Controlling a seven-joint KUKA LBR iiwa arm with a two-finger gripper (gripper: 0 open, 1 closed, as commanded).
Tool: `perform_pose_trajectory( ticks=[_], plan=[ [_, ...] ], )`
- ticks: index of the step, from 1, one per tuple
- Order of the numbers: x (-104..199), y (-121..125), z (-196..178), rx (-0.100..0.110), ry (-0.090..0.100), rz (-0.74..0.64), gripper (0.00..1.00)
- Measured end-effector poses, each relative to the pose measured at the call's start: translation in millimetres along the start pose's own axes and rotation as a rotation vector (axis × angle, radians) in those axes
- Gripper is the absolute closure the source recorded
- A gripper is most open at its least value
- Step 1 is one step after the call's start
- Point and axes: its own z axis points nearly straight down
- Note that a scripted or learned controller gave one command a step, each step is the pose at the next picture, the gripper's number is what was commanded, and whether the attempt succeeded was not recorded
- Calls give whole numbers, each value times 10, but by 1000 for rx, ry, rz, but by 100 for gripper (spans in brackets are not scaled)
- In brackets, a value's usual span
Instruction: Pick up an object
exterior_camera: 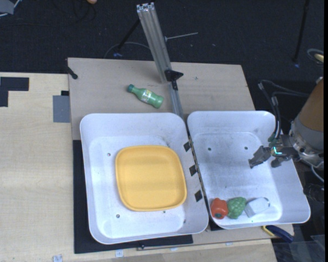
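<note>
We list two white bins side by side on the tabletop (218,86). The left bin (98,141) holds a yellow plate (150,177), lying flat near its middle. The right bin (229,130) holds three small things in a row along its near edge: a red-orange piece (218,208), a green piece (236,207) touching it, and a white piece (257,206) just beside the green one, toward the near right corner. The arm (311,121) reaches in from the right, and its tool (261,157) hangs over the right side of the right bin, well apart from the three pieces; we see nothing between its fingers, and we cannot tell whether they are open or closed. Behind the bins we note a green bottle (145,96) lying on its side on the tabletop, and a slanted metal rail (157,40) rising behind the seam between the bins.
</note>
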Motion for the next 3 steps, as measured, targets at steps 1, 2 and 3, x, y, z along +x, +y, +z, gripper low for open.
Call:
perform_pose_trajectory(
  ticks=[1, 2, 3],
  plan=[
    [0, 0, 0, 0, 0, 0, 0],
    [-13, -50, 623, 5, 1, 0, 0],
    [-9, -47, 1107, -1, 0, -1, 0]
  ],
)
